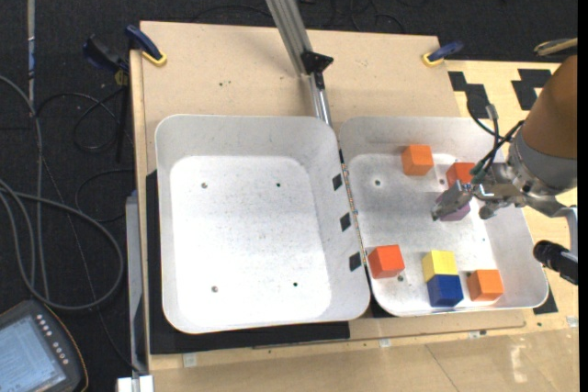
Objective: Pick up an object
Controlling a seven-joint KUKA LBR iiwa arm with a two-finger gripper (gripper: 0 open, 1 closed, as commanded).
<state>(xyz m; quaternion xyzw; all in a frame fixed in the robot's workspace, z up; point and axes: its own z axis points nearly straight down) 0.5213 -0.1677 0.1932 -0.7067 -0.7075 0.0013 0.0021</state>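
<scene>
We see the arm (551, 128) reaching in from the right over the right bin (514, 197); its jaws (457, 197) hang low above the bin floor, and a purple block (453, 208) sits right at the fingertips; we cannot tell whether the jaws are closed on it or merely touching it, since the fingers are too small and blurred. Just behind the jaws lies a red block (459, 171), with an orange cube (417, 159) beside it to the left; near the front edge we find another orange cube (386, 260), a yellow cube (439, 264) touching a blue cube (445, 290), and a third orange cube (485, 285). The left bin (175, 197) sits beside it on the desk (230, 60).
</scene>
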